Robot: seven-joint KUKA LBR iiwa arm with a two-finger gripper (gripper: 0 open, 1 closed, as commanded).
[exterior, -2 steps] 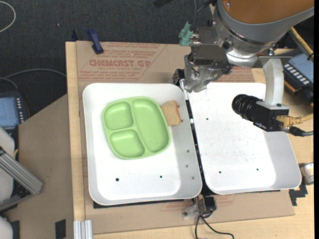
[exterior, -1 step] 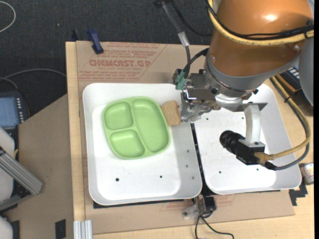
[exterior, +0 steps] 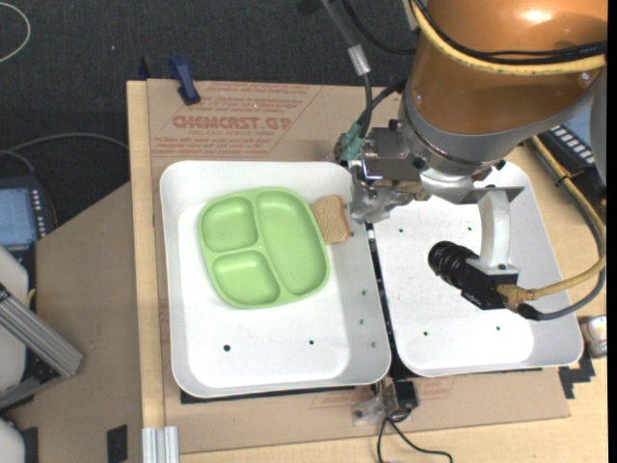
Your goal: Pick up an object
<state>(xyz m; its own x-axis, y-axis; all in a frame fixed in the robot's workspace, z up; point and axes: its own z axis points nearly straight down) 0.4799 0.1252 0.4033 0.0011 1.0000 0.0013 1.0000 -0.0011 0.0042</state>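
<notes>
Looking down the feed right now. The arm (exterior: 511, 56) comes in from the right of the view and its big orange and grey body covers the far corner of the right-hand bin (exterior: 434, 340). The hand (exterior: 370, 206) is low over the seam where the two white bins meet, towards their far end. From this angle I honestly can't tell if it's clenched or released, and I don't see anything gripped in it.

In the left-hand bin (exterior: 202, 360) there's a green divided plate (exterior: 262, 247) with three compartments, lying flat towards the far half of the bin. A small tan block (exterior: 332, 220) sits against the plate's far right edge, between the plate and the bin wall. It's just beside the hand, on its left in the view. I can't tell if they touch.

Both bins sit on a cardboard sheet (exterior: 231, 123) with red lettering, which covers the worktop. A blue clip (exterior: 183, 79) is at the sheet's far left edge.
</notes>
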